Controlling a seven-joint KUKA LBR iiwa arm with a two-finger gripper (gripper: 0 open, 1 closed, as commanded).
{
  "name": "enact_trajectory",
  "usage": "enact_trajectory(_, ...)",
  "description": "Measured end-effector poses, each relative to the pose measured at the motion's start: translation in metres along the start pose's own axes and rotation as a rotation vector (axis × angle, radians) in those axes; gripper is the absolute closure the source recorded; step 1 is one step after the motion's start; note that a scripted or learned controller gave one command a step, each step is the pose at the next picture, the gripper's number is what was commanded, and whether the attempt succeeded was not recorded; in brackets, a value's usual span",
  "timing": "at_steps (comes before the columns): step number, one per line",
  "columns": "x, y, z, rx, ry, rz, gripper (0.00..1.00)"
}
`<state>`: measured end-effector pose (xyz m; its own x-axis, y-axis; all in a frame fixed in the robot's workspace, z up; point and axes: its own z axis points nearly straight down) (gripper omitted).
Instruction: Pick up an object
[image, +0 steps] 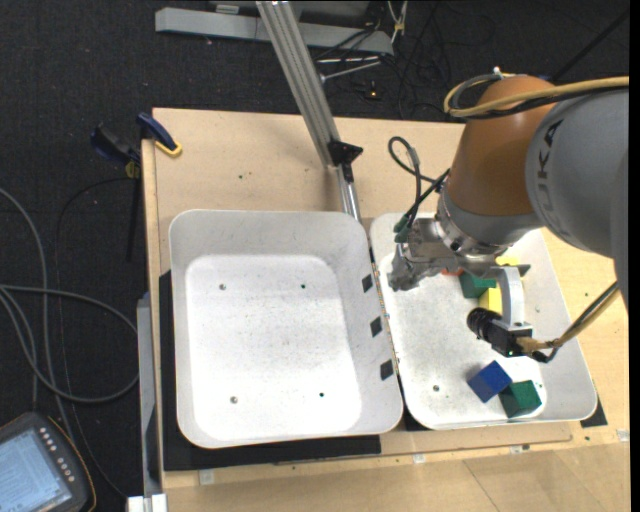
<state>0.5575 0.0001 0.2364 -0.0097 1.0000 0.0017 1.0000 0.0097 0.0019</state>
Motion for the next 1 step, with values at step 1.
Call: enact_trajectory(1,0.0604,-0.007,0.0081,0.003,0.001,0.0,1.0)
